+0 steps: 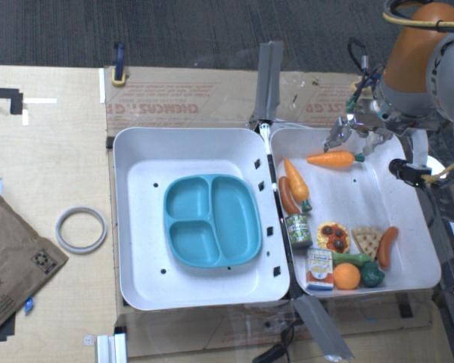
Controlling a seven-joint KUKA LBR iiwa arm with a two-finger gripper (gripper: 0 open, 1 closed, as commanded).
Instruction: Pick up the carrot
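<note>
A cardboard-topped bench carries two white bins; I hang over the right bin [408, 274] at its far end. My gripper [356, 136] has its fingers spread, holding nothing. The carrot [331, 159] lies flat just beneath and slightly left of my fingertips, apart from the other toy food [340, 257], so I judge it reachable.

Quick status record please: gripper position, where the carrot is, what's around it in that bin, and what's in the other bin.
gripper: above the right bin's far end, just over the carrot
carrot: lying flat in the right bin, leafy end pointing right, apart from other items
held: no, carrot rests on bin floor
right bin near end: can, orange, sausage, other toy food
left bin: teal tray
</note>
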